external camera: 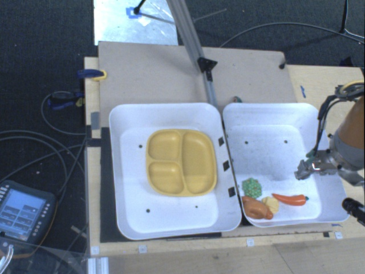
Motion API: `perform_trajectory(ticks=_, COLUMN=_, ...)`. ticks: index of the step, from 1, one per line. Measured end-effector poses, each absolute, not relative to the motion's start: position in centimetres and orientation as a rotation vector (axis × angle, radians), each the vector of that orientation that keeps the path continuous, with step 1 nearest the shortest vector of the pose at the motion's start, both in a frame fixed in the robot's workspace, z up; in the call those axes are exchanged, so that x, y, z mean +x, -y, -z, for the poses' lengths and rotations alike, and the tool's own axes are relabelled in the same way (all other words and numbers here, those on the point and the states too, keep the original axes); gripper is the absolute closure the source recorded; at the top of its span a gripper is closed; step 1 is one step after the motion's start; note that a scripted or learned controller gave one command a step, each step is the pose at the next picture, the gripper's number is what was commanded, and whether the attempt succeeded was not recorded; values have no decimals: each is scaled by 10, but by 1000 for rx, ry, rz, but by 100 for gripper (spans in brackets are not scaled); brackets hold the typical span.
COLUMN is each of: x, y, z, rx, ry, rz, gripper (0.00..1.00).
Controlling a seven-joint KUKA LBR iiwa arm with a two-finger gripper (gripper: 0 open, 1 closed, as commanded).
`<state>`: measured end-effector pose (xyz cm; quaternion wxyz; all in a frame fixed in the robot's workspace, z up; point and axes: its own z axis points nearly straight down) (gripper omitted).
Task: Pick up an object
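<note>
In the right bin point(268, 124), near its front edge, lie a green broccoli-like piece point(251, 187), a brown-orange food toy point(256, 208), a small pale yellow piece point(271, 205) and a red-orange chilli or carrot point(290, 199). My gripper point(306, 169) hangs at the bin's right side, above and slightly right of the red-orange piece. It is apart from every object, and nothing is seen in it.
A yellow three-compartment plate point(181, 162) lies in the middle of the left bin point(128, 124). A slanted metal pole point(191, 36) rises behind the bins. Cables and a handheld pendant point(20, 207) lie on the floor at the left.
</note>
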<state>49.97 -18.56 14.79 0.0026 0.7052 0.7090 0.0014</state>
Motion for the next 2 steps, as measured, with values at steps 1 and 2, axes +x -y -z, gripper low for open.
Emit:
perform_trajectory(ticks=1, x=503, y=192, z=-211, rx=2209, ry=-2222, rz=-6, gripper=100)
perform_trajectory(ticks=2, x=503, y=194, z=-255, rx=2209, ry=-2224, rz=-5, gripper=100)
